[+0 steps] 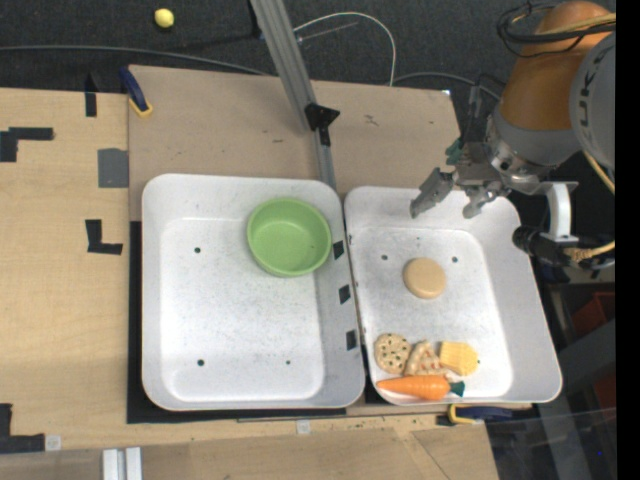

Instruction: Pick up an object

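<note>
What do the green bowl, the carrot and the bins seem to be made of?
Green bowl: probably plastic, uniform colour, matte, soft sheen on the rim.
Carrot: likely toy plastic or rubber, with a smooth, even orange.
Bins: likely moulded plastic, white with fine speckles and rounded corners.

No legible text, label, brand, number or sign found on any surface. The arm's grey casing [600, 78] at 2 o'clock shows the edge of dark lettering, cut off by the frame and unreadable. Black tape marks [30, 140] on the table [60, 268] at 9 o'clock form no characters.
</note>
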